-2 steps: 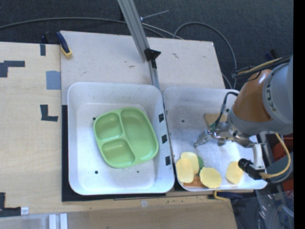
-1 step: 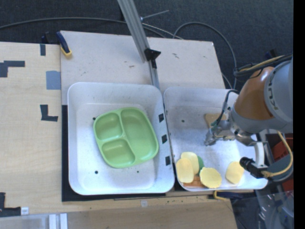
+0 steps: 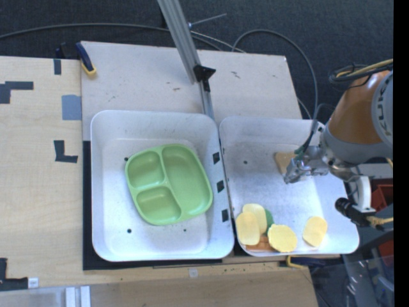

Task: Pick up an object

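1. The right bin (image 3: 255, 133) served as the landmark; it sat on the bench just beside the left bin (image 3: 102, 171), the two touching along their inner rims.
2. The gripper (image 3: 293, 173) hung over the right bin's middle, toward its right wall, at the end of the grey arm with its orange band (image 3: 358, 110).
3. Whether its jaws were spread or pressed together could not be told from the camera view; nothing was seen held in them.
4. A small tan piece (image 3: 284, 160) lay on the right bin's floor just beside the gripper, on its far side; contact could not be judged.
5. Along the right bin's near edge lay a cluster of yellow pieces (image 3: 281, 237), with an orange-tinted one (image 3: 248, 228) at the bin's near left corner and a bit of green (image 3: 268, 217) showing behind them.
6. One more yellow piece (image 3: 314, 230) rested near the right bin's near right corner, slightly apart from the cluster.
7. Left of the right bin, a green divided plate (image 3: 169, 184) lay flat in the left bin.
8. A metal pole (image 3: 182, 31) rose beyond the right bin's far left corner.
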`<state>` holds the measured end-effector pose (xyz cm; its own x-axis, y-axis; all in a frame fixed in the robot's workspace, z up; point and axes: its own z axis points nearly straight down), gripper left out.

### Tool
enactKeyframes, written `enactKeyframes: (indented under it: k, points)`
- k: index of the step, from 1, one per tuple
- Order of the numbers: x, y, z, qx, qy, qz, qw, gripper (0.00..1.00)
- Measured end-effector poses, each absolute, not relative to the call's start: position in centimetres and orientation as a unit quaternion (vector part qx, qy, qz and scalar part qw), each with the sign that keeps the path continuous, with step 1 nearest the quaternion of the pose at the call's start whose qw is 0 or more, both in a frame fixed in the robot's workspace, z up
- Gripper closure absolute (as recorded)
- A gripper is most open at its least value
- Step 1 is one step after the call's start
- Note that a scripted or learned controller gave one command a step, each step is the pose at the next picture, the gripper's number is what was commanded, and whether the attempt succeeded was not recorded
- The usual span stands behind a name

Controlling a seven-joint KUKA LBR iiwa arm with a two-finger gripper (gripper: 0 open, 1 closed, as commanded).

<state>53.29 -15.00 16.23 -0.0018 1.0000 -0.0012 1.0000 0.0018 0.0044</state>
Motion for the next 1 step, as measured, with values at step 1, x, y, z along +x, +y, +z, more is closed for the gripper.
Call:
enactKeyframes:
  k: [1]
  points:
    - [53.82,-14.86,20.55,0.706,0.708,0.0009,0.002,1.00]
